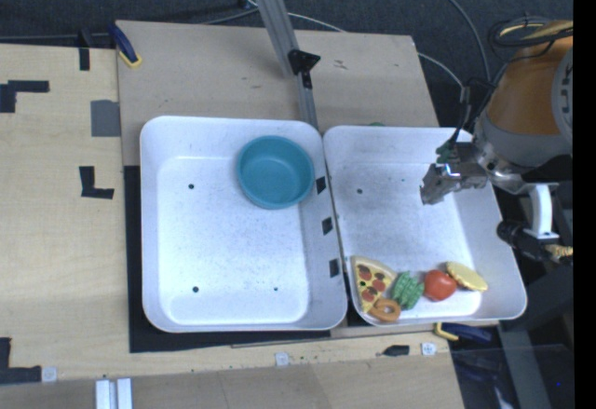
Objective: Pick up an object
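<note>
Two shallow white bins were seen side by side on the counter (65,211), the left bin (186,305) holding a blue bowl (275,171) near its far right corner. In the right bin (391,211), a pizza slice (372,284), a green toy (406,288), a red tomato (440,284) and a yellow piece (466,276) were lined up along the near wall, close together. The hand (438,185) was held over the right side of the right bin, well apart from those toys, on the grey arm with its orange band (526,100) reaching in from the right.
</note>
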